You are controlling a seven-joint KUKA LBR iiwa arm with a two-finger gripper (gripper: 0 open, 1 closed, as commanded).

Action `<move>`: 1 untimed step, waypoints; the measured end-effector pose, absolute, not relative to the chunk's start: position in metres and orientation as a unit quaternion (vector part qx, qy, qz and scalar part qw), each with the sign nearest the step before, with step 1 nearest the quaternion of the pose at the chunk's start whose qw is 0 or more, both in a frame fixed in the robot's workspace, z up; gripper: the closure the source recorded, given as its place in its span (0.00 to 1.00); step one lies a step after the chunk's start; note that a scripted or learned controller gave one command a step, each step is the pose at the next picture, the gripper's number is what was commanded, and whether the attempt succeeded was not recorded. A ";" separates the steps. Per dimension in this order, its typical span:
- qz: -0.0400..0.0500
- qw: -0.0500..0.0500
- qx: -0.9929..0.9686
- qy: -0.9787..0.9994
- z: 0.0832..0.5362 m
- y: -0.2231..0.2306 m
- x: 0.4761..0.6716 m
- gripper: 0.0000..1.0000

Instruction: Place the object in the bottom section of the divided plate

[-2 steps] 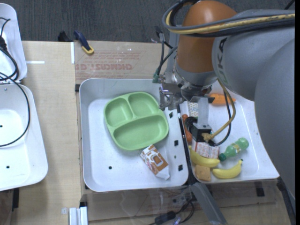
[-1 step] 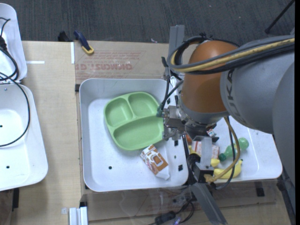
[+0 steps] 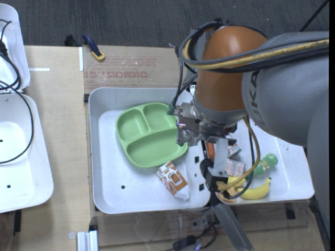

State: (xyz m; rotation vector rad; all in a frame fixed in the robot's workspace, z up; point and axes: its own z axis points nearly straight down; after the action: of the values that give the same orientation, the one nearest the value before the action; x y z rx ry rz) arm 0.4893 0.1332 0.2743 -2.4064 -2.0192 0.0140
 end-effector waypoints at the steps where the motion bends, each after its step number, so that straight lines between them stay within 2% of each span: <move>1: 0.010 0.000 -0.765 -0.643 0.279 0.132 0.490 1.00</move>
State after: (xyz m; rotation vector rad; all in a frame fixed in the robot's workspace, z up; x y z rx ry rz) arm 0.4903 0.1325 0.2793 -2.4040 -2.0207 0.0309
